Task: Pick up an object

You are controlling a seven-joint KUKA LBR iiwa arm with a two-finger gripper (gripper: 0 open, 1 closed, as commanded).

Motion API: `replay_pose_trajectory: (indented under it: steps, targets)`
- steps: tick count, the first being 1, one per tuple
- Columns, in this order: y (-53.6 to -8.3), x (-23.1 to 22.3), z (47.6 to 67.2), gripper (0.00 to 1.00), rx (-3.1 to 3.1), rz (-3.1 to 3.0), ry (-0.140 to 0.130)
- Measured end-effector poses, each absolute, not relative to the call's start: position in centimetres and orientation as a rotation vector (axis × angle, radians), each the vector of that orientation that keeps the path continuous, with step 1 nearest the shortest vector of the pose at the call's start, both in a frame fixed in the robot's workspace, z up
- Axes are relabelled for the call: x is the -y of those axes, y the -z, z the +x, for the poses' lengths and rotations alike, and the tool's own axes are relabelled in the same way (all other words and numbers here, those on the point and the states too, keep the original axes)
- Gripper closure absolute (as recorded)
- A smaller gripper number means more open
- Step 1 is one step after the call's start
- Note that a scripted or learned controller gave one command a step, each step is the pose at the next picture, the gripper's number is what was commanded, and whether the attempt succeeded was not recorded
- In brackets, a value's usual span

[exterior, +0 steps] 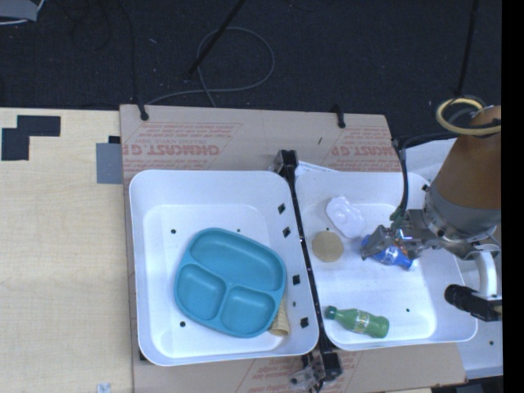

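In the right bin [458, 326], green bottle [358, 321] lies crosswise, cap seemingly left.

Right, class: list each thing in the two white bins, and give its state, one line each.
Blue three-compartment plastic plate: flat, left bin.
Green plastic bottle: on its side, right bin.
Round tan disc: flat, right bin.
Clear crumpled plastic piece: right bin.
Blue crumpled packet: at the gripper; grip unclear.
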State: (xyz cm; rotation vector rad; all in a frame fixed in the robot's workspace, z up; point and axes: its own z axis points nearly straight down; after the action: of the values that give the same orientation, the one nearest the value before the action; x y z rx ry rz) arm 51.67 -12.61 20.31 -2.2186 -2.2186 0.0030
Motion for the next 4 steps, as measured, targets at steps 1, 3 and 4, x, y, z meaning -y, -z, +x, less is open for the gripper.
replay_pose_trajectory:
  steps: [1, 3, 4]
  targets:
    - [-14.8, 13.4, 52.1, 0.0, 2.215, -2.217, -0.007]
    - [-10.6, 13.5, 51.9, 1.0, 2.209, -2.225, -0.005]
    - [-15.3, 12.7, 51.8, 1.0, 2.223, -2.22, 0.002]
